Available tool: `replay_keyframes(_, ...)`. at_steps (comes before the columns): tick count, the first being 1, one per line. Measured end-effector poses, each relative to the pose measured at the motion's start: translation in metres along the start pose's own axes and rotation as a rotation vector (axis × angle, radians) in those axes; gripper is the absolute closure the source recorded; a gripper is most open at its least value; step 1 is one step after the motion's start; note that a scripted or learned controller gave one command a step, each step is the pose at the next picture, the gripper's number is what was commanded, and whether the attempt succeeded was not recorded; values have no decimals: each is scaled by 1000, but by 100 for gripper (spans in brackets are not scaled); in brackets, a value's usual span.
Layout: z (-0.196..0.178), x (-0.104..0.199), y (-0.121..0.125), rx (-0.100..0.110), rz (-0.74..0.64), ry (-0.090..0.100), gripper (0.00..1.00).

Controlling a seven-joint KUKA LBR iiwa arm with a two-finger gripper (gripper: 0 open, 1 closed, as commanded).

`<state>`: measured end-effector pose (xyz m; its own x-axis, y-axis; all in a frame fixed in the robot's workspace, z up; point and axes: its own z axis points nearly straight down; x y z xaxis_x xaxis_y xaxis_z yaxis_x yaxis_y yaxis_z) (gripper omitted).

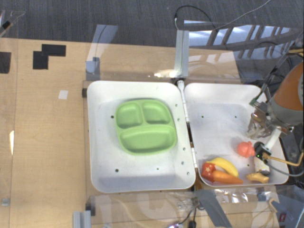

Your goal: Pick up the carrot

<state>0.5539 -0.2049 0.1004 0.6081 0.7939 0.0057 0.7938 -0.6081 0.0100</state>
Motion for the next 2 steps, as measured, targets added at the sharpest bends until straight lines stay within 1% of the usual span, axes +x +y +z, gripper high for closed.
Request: replay_keyframes(2,-22,4,1,-4,-7,4,100)
